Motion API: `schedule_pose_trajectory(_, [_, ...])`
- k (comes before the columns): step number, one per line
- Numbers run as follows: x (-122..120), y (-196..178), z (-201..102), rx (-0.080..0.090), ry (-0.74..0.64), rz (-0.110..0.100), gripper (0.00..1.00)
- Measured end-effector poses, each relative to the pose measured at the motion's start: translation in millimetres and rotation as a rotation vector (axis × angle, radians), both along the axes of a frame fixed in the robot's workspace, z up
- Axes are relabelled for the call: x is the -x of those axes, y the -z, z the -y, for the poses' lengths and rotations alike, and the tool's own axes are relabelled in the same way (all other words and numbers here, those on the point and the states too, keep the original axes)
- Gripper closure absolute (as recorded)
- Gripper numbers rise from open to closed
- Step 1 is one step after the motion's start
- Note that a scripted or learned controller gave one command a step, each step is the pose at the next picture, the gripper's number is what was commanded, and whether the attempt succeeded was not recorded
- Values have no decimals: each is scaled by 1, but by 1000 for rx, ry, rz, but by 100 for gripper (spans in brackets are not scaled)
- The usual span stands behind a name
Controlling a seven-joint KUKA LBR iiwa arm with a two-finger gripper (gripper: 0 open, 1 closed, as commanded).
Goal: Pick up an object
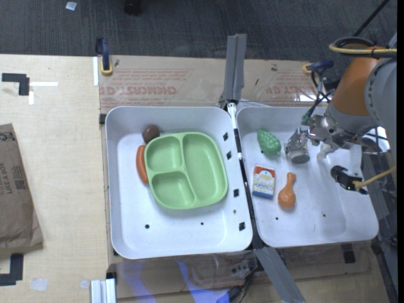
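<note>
In the right bin (328, 223) lie three loose objects. A bumpy green object (269, 142) rests near the back left. A small white and blue box (264, 182) with an orange picture lies in front of it. To the right of the box is an orange gourd-shaped toy (288, 192). My gripper (310, 150) hangs over the back of this bin, just right of the green object and behind the gourd toy. Its fingers (297, 150) stand apart, open, with nothing between them.
The left bin (126, 226) holds a green divided plate (186, 169), with a brown ball (151, 133) and an orange carrot-like piece (141, 163) by its left edge. A grey divider bar (235, 68) runs between the bins. A brown paper bag (16, 188) lies at the far left.
</note>
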State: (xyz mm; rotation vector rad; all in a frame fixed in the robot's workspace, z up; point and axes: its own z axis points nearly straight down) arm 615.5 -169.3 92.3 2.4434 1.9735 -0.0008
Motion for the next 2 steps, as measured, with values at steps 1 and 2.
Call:
schedule_pose_trajectory(1, [0, -9, 0, 1, -3, -1, 100])
schedule_pose_trajectory(2, [18, 1, -7, -1, 232, -4, 100])
